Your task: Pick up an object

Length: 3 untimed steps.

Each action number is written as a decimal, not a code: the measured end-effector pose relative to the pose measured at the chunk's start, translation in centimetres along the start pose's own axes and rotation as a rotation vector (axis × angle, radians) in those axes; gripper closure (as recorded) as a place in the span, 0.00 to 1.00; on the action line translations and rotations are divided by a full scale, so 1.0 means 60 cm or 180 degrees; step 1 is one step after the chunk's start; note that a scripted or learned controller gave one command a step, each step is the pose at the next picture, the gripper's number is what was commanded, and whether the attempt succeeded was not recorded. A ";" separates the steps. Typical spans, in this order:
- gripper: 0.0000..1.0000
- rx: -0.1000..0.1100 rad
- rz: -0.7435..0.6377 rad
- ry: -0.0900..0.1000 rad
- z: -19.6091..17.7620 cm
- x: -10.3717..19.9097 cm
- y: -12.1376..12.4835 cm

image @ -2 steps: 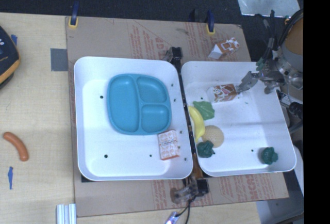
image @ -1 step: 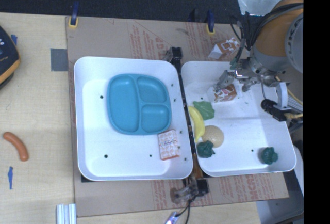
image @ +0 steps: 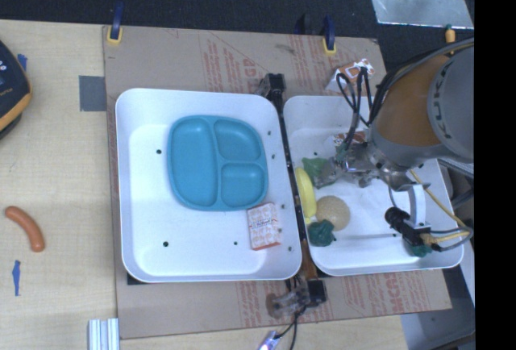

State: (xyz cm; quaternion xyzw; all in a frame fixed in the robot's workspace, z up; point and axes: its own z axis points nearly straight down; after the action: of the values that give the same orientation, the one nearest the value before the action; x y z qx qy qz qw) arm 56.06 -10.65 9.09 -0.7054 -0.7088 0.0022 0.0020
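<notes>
The right bin (image: 387,258) holds a yellow banana-shaped toy (image: 305,191) along its left wall, a pale round object (image: 333,211), a dark green object (image: 322,233) at the front left and a grey-green object (image: 321,170) further back. My gripper (image: 348,164) is low in the right bin, right of the grey-green object and above the pale round one. The wrist and cables hide its tips.
The left bin (image: 145,243) holds a blue divided plate (image: 216,161) and a small red-and-white packet (image: 264,226). A toy sausage (image: 26,227) lies on the bench far left. A dark device (image: 10,90) sits at the left edge.
</notes>
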 end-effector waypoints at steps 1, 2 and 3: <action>0.00 -0.0018 0.0003 -0.0002 -0.071 -0.087 0.159; 0.00 -0.0018 0.0004 -0.0001 -0.005 -0.117 0.160; 0.00 -0.0011 0.0000 -0.0002 -0.003 -0.119 0.036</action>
State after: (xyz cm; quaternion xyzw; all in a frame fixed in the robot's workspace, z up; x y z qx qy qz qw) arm 58.25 -17.79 9.25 -0.7055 -0.7088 0.0012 0.0006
